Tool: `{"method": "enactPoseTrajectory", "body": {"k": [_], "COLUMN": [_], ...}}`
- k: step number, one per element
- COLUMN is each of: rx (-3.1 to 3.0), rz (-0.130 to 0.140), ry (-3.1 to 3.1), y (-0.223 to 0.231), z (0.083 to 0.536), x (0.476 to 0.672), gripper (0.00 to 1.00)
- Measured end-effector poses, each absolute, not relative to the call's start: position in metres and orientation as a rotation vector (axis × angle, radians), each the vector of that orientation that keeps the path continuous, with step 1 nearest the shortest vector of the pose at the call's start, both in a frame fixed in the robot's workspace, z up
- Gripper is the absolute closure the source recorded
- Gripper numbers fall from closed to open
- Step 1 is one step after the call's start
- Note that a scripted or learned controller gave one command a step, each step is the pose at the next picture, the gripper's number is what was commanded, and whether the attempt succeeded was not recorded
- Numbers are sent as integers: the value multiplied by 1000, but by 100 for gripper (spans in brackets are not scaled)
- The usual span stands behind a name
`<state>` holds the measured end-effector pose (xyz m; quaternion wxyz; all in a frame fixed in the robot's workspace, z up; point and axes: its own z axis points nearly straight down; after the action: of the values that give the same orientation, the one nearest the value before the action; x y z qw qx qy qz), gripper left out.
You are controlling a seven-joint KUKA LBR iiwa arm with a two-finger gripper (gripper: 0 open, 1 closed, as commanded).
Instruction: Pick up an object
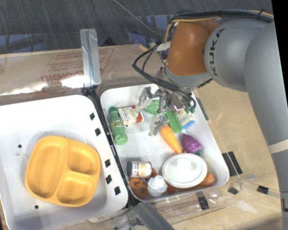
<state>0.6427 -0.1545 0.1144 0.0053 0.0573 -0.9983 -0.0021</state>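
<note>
Yellow tray (62, 171), orange carrot (171, 139), green bottle (117, 125), purple grapes (191, 144), white bins (4, 120).

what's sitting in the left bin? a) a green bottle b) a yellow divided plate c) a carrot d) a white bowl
b: the yellow divided plate lies alone in the left bin, while the carrot, green bottle and white bowl are all in the right bin.

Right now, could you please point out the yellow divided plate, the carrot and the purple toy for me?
yellow divided plate (62, 170): camera view, on its central ridge.
carrot (171, 139): camera view, mid-length of its orange body.
purple toy (191, 144): camera view, middle of its top.
</note>
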Motion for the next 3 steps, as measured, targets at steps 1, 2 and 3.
{"method": "enactPoseTrajectory", "body": {"k": [1, 2, 3], "rx": [225, 237, 239], "rz": [0, 2, 1], "ry": [-3135, -3139, -3139], "y": [-204, -202, -201], "z": [93, 105, 105], "x": [605, 607, 607], "gripper": [0, 100, 0]}}
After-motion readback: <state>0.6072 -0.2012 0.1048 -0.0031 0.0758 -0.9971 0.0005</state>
